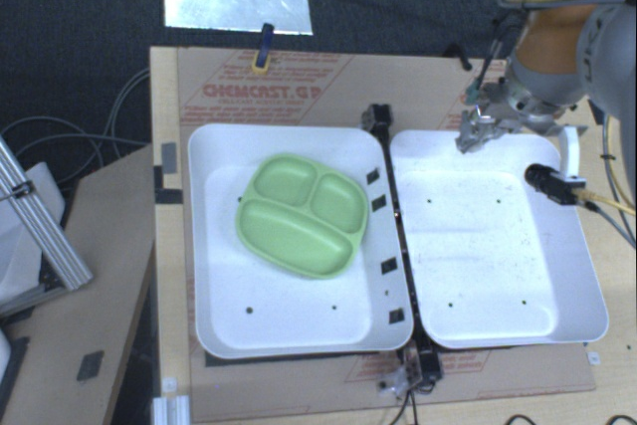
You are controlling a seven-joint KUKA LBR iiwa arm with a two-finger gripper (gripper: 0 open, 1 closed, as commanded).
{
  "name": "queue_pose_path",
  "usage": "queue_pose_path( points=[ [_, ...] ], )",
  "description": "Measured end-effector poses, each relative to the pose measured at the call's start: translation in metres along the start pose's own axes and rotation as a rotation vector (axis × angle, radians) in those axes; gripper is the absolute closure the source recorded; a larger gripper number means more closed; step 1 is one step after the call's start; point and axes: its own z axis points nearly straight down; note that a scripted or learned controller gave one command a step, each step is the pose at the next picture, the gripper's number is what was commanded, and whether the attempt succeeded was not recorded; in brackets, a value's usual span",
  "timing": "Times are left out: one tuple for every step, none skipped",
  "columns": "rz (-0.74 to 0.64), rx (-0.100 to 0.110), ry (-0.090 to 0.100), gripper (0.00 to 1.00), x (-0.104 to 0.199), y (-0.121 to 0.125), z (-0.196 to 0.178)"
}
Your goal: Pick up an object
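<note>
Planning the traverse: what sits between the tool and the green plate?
In the camera view, between tool and green plate: bare white bin floor, then the black-clipped divider where both bins meet.

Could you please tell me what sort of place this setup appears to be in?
Probably a robotics lab test bench. Two white bins sit side by side on a board, a grey and orange arm reaches in with its tool, and loose cables trail over the dark floor. A green tray lies in the left bin.
</note>
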Motion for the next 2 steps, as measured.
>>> queue_pose_path(
  points=[
    [-0.002,0.004,0.001,1.0,0.0,0.001,-0.024],
    [-0.006,0.007,0.002,1.0,0.048,-0.021,-0.031]
  ],
)
